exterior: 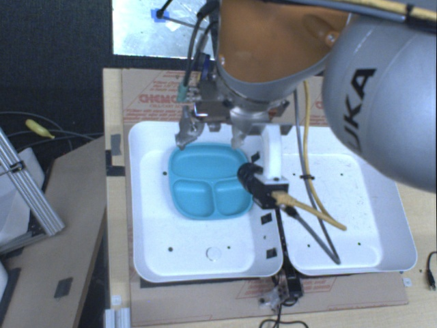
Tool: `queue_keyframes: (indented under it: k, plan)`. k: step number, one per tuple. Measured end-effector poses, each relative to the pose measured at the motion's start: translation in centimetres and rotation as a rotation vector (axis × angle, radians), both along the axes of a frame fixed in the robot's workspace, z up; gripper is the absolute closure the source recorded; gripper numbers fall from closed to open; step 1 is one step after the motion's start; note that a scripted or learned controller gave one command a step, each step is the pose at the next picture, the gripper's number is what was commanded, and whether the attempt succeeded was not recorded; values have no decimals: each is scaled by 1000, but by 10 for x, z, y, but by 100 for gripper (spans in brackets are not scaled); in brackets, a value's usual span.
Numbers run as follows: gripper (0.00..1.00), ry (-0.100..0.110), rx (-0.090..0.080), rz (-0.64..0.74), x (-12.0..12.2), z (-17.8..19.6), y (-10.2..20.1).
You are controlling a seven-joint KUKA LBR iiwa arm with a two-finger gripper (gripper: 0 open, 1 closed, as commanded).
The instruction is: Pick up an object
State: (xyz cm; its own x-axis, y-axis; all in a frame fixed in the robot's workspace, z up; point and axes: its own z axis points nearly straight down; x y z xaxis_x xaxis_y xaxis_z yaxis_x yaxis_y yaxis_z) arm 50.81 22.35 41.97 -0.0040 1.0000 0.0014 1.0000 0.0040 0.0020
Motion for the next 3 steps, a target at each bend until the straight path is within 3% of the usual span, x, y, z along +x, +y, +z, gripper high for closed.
queue_keyframes:
  k: [1, 2, 3]
  plan:
    - [0, 1, 0, 1, -22, -60, 11]
    - [0, 4, -1, -5, -22, -270, 0]
    - [0, -3, 0, -5, 54, -183, -19]
